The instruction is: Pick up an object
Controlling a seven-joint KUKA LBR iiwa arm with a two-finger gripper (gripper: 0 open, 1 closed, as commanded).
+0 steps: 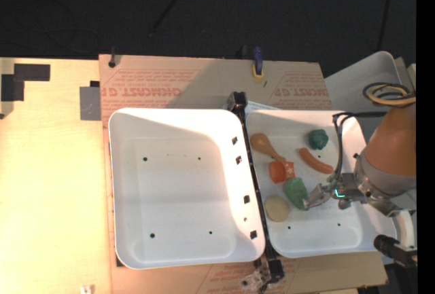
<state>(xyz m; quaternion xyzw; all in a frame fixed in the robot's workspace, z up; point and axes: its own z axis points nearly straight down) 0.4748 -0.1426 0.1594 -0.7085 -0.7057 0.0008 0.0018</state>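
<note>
The gripper sits low in the right bin, its 2 fingers pointing left toward the green block. The fingertips look close to that block's right side, perhaps touching it, but the view is too small to tell how far apart they stand, and nothing shows clearly between them, so I would not call anything held.

To do this step well, the fingers should straddle 1 object only, and the green block is the nearest candidate. It lies crowded: the red piece is just beside it on the far side and the tan disc just beside it to the near left, so a careless close could nudge the neighbours or pinch 2 things at once. Closing squarely across the block, then lifting straight up, seems safest.

Farther out, an orange sausage shape and a teal ball lie toward the far side, well apart from the fingers. The left bin lies beside.
</note>
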